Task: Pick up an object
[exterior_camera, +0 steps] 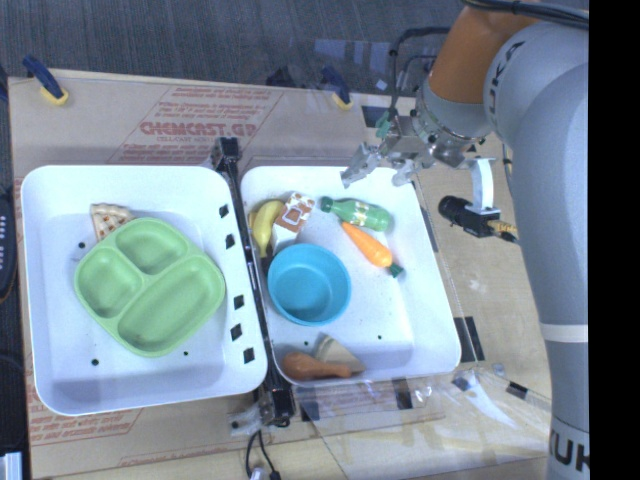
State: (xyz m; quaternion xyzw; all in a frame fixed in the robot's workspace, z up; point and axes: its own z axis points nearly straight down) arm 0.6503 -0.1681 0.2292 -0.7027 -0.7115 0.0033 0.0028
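Bottle point(356, 211) lay green on its side just below the gripper point(378, 169), nearest candidate for the pick | carrot point(367, 244) sat just beyond it, blue bowl point(309, 283) farther down | gripper hovered with fingers spread and empty over the right bin point(436, 308) far rim, apparently positioning before descent | green plate point(150, 284) well left, in the other bin.

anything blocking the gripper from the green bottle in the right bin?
Nothing visible. The gripper sits over the bin's far rim, fingers spread, and the green bottle lies just below it with bare bin floor between. The carrot lies on the bottle's near side.
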